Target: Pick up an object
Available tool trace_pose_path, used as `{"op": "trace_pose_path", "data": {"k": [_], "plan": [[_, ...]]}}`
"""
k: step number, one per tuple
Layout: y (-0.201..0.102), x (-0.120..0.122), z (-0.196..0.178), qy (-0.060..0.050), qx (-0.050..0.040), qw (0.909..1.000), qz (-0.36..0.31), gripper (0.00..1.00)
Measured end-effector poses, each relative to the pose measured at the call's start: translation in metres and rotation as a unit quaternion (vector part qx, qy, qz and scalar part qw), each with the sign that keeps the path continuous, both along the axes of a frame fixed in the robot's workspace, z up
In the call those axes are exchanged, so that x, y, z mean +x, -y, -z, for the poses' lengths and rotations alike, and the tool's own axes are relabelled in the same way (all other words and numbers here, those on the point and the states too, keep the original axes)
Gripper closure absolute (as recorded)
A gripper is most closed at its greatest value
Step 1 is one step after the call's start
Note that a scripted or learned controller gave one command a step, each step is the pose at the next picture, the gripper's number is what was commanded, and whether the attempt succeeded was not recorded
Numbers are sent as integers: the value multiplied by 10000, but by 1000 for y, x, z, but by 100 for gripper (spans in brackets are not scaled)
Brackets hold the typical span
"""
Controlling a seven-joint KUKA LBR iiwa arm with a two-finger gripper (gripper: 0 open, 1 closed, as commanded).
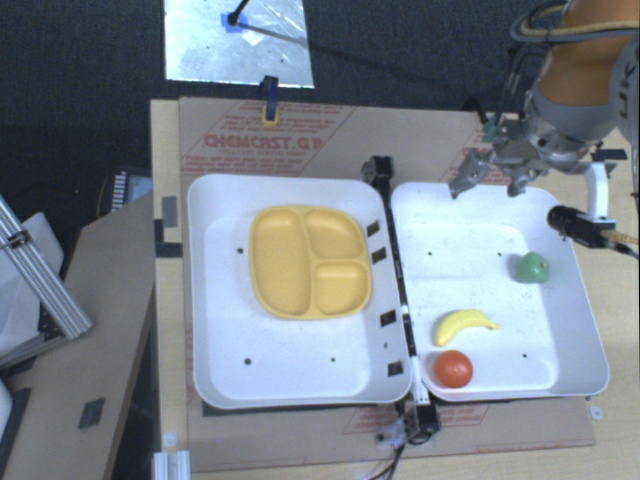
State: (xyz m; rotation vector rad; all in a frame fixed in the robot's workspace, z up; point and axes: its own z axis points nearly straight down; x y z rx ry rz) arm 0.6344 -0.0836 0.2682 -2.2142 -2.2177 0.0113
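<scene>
The right bin holds a green round fruit near its right side, a yellow banana toward the front, and a red-orange tomato at the front left corner. My gripper hangs over the back edge of the right bin, open, its two grey fingers spread with nothing between them. It is well behind the banana and tomato and up-left of the green fruit.
The left bin carries a yellow divided plate. A black divider with clips runs between the bins. A black fitting juts over the right bin's right rim. A silver sheet lies at the back.
</scene>
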Motion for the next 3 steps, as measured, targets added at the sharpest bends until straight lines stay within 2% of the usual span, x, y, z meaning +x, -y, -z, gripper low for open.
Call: {"op": "trace_pose_path", "data": {"k": [1, 2, 3], "plan": [[0, 2, -7, 59, -4, 10000, -7, 0], [2, 4, 34, 51, -5, 10000, 3, 0], [5, 9, 95, 42, -3, 10000, 5, 0]]}}
